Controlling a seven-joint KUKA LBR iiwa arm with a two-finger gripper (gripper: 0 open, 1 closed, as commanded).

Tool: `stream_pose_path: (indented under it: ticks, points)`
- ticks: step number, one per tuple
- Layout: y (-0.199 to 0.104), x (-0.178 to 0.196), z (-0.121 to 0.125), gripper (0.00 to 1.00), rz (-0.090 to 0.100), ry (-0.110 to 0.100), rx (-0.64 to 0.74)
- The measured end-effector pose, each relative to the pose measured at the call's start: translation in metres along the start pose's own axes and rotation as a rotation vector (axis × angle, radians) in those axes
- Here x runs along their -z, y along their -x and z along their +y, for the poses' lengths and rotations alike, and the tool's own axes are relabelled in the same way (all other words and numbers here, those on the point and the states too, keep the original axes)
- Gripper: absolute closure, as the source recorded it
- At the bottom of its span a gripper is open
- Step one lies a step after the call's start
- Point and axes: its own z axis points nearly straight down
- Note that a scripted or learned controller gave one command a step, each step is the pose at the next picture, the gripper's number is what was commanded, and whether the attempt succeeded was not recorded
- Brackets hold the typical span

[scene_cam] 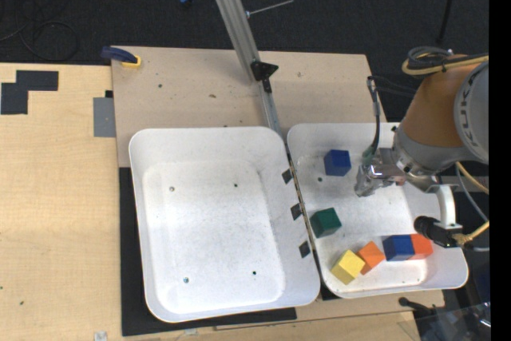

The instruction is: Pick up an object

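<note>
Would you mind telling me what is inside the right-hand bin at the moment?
The right bin holds a blue block, a green block, and yellow, orange and blue-and-orange blocks. The arm covers its far right part.

The left bin (209, 224) has lots of open floor. In the right bin (447, 271), a blue cube (337, 162), green cube (325, 221) and a front row of blocks (382, 254) crowd the way; the middle looks open.
</note>
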Motion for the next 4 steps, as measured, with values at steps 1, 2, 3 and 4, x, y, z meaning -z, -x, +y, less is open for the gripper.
stream_pose_path:
  ticks: [1,2,3,4]
  points:
    - [0.011,0.058,-0.003,1.0,-0.001,0.003,-0.003]
    - [0.013,0.12,-0.008,1.0,-0.002,0.004,0.011]
    - [-0.045,0.111,0.013,1.0,0.001,-0.001,0.016]
    - [-0.089,0.107,0.018,1.0,0.001,-0.004,0.014]
